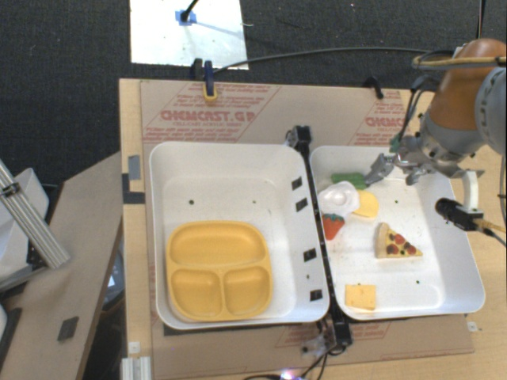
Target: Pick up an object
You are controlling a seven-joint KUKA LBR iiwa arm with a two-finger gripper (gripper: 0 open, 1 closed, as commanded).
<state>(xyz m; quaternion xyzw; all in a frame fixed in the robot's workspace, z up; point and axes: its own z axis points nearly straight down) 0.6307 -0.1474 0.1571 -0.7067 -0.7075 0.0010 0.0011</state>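
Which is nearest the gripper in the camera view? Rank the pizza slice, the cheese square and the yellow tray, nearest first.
Measured from the gripper, at the right bin's far edge:
1. Pizza slice, right bin, mid-right.
2. Cheese square, right bin, near edge.
3. Yellow tray, left bin.

We see a robotics lab. A cardboard-topped bench (238, 109) carries two white bins (230, 165). Cables (317, 54) cross black carpet (63, 70).
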